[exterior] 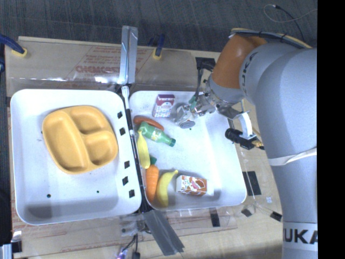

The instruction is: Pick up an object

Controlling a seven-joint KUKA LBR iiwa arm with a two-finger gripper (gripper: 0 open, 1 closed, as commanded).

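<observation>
My gripper [185, 116] hangs low over the far part of the right bin [226, 161], just right of a small maroon and white carton [163, 105]. Whether anything sits between its fingers is not clear. Left of it and nearer lie a green bottle [157, 136] with a red-orange piece [149, 122] beside it. Along the bin's left wall lie a yellow banana-like piece [143, 150], a carrot [152, 181] and a second banana [164, 186]. A red and white juice carton [192, 185] lies at the near side.
The left bin [32, 193] holds a yellow divided tray [80, 138]. A grey divider [128, 53] stands between the bins at the back. Blue clamps [156, 42] grip the far edge. The arm's grey body [280, 107] covers the bench's right side.
</observation>
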